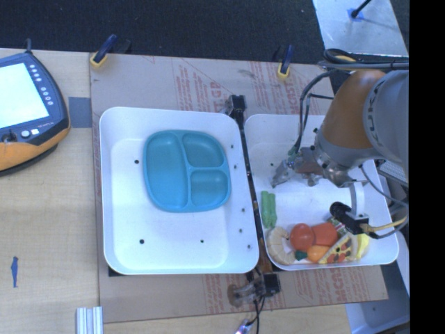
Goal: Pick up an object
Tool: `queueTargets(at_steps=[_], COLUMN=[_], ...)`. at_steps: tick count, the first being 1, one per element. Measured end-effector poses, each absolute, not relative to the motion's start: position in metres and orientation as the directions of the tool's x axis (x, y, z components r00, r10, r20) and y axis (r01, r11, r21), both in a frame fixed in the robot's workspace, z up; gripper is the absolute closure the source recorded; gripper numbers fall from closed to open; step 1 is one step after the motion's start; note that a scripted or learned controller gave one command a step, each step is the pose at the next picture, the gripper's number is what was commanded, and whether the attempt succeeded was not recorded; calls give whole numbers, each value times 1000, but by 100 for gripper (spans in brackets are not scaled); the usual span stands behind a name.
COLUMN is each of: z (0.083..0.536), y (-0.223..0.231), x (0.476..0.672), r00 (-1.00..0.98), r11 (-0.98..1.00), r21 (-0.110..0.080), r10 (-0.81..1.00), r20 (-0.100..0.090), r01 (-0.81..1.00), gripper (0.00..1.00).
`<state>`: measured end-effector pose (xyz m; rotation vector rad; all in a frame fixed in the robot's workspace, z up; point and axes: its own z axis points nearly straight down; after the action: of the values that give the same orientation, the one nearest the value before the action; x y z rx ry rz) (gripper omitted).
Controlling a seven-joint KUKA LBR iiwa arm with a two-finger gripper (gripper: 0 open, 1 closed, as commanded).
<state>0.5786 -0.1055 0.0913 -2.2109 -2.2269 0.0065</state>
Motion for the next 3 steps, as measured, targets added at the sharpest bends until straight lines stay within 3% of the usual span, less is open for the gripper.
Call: queueTargets(at_steps=[1,2,3], z=[92,91,102], y=[-131,-96,-97], x=[641,592,591], r00=[-4,-5,-6], r11=[4,5,6], r21=[-2,-6,-8], r10=[1000,1000,1000], r20=[0,-1,-1], r01=[1000,1000,1000], gripper=[0,0,100])
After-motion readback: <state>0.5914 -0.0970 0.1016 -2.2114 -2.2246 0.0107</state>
